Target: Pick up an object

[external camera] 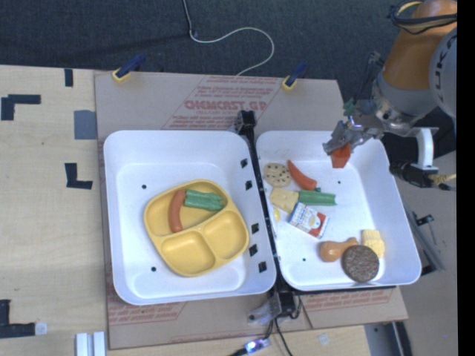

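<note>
Gripper (342, 145) hovering over right bin (393, 199), far corner. Pinching small orange-red piece (341, 156) between 2 fingers, clear of bin floor.

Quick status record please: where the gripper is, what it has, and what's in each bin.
gripper: above the far right part of the right bin
held: a small orange-red piece between its fingers
left bin: yellow divided plate holding a sausage and a green bean pod
right bin: cookie, red chili, green pod, cheese wedge, small carton, chicken drumstick, brown patty, yellow corn piece
</note>
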`<act>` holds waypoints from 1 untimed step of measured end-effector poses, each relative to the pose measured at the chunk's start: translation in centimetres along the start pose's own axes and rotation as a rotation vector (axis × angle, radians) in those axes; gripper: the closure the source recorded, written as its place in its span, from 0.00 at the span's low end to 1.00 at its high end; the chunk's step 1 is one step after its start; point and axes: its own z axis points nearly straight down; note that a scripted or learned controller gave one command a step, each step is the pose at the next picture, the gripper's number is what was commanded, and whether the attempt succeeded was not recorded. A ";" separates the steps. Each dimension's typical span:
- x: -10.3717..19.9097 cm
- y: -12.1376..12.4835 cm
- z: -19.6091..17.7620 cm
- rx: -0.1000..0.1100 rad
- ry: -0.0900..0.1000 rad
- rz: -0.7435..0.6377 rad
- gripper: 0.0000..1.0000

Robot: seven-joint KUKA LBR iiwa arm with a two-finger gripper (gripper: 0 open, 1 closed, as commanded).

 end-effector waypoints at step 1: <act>5.8 -0.8 -0.4 0.001 0.001 -0.001 1.00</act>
